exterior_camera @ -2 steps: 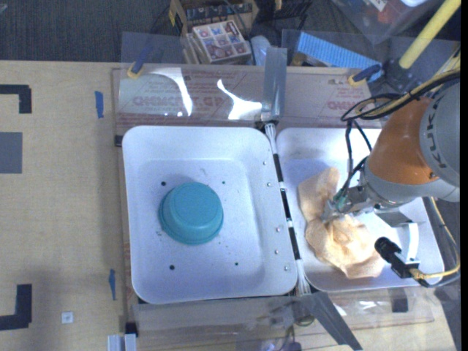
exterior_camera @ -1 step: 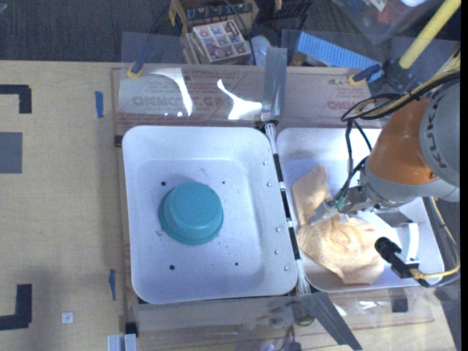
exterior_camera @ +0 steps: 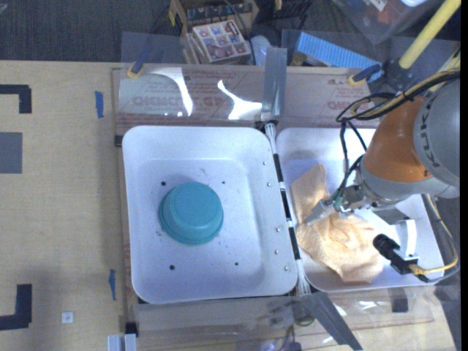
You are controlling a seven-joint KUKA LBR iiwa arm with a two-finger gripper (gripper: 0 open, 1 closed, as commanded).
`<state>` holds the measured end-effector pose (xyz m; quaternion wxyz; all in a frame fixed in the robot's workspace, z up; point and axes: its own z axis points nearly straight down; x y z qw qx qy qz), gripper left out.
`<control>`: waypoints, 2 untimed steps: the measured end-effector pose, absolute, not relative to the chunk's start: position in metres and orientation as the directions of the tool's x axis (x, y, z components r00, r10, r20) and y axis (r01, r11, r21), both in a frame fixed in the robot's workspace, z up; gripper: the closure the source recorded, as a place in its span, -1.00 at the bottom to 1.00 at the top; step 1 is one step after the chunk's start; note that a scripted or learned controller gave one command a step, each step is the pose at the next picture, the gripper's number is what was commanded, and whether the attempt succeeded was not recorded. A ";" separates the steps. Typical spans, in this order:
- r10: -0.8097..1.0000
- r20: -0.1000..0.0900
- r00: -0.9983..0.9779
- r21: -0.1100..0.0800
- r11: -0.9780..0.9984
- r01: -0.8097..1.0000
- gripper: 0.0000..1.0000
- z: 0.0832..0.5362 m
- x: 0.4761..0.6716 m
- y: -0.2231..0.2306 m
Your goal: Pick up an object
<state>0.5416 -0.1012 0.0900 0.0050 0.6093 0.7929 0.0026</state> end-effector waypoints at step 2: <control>0.988 -0.001 0.157 -0.001 -0.157 0.988 1.00 0.212 0.585 -0.079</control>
